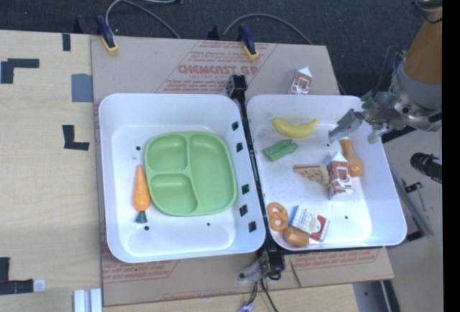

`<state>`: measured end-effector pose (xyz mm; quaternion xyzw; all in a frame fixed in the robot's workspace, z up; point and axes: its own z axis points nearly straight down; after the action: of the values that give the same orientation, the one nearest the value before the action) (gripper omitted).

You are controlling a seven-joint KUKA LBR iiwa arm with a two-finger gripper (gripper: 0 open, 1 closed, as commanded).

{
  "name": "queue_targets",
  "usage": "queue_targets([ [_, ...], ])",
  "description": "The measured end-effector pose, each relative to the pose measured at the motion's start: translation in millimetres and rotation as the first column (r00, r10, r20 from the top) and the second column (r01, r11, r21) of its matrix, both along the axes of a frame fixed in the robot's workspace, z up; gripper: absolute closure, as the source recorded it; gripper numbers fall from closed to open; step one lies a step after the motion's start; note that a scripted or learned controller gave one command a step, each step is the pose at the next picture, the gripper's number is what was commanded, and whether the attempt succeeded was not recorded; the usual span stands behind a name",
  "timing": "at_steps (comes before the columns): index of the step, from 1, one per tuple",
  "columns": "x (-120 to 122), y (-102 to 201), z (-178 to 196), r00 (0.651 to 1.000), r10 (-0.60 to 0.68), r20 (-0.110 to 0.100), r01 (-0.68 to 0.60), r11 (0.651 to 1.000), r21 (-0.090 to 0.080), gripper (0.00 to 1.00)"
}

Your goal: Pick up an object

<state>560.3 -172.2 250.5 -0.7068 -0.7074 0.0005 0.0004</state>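
My gripper [361,129] hangs over the far right part of the right bin [374,221], with the arm coming in from the right. Its two grey fingers [344,125] are spread apart and nothing sits between them, so it is open. Just below it lies an orange sausage-shaped piece [351,157] beside a small red and white carton [339,179]. To its left are a yellow banana [295,127], a green pod [279,150] and a brown toast wedge [309,172]. A pretzel [277,213], a red and blue box [310,223] and an orange bun [295,236] lie at the near edge.
The left bin [115,131] holds a green divided plate [190,172] and a carrot [141,188] beside it. A small milk carton [302,80] stands on the cardboard behind the right bin. A black clamp strip [244,152] runs between the bins.
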Motion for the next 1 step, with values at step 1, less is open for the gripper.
queue_targets([
  [1,-3.4,-14.2,-134.6,1.000,0.001,0.016,-0.001,1.000,-0.005,0.00],
])
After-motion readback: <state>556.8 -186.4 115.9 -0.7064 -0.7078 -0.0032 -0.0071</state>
